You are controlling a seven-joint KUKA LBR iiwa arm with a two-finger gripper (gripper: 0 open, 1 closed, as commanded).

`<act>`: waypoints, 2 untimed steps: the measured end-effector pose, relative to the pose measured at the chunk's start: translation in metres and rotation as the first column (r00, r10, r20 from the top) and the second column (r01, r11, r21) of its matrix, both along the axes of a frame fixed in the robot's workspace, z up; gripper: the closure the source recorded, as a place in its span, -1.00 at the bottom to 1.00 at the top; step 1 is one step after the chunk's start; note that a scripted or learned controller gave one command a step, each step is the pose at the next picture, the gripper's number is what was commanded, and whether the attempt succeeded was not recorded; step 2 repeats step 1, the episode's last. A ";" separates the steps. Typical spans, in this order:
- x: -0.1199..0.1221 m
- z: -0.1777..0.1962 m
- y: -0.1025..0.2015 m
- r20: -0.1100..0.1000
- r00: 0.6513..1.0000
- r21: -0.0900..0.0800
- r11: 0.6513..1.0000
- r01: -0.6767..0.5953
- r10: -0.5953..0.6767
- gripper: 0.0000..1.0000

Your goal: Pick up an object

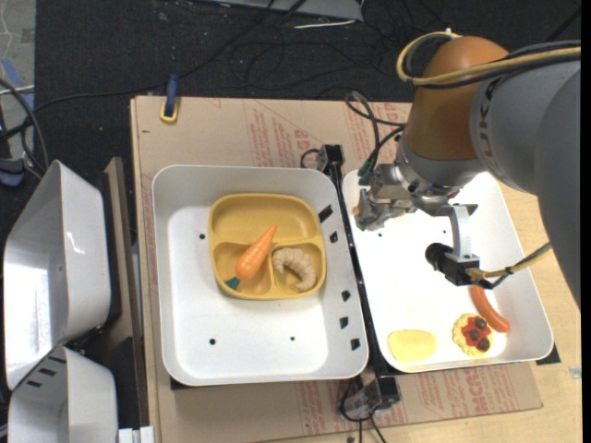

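My gripper (368, 212) hangs over the far left part of the right bin (406, 289), close to the wall between the two bins. Nothing shows in it, and no object lies directly under it. Toy food lies in the near right part of that bin: a red sausage (490, 309), a small round tart with dark berries (474, 334) and a flat yellow slice (411, 344). In the left bin (185, 275) a yellow divided plate (222, 224) holds an orange carrot (256, 253) and a pale shrimp (297, 268).
A black fitting on a white bracket (451, 260) hangs from the wrist over the middle of the right bin, just above the sausage. Black clips (343, 293) line the wall between the bins. Cables cross the dark floor behind the bench.
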State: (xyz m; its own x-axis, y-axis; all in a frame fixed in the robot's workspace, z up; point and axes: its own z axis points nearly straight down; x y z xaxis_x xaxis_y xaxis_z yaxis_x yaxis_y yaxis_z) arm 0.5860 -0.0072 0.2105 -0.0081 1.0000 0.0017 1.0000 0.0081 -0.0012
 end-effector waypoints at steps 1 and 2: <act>-0.004 0.010 0.054 0.002 1.000 0.000 1.000 -0.002 0.002 1.00; -0.004 0.010 0.054 0.002 1.000 0.000 1.000 -0.002 0.002 1.00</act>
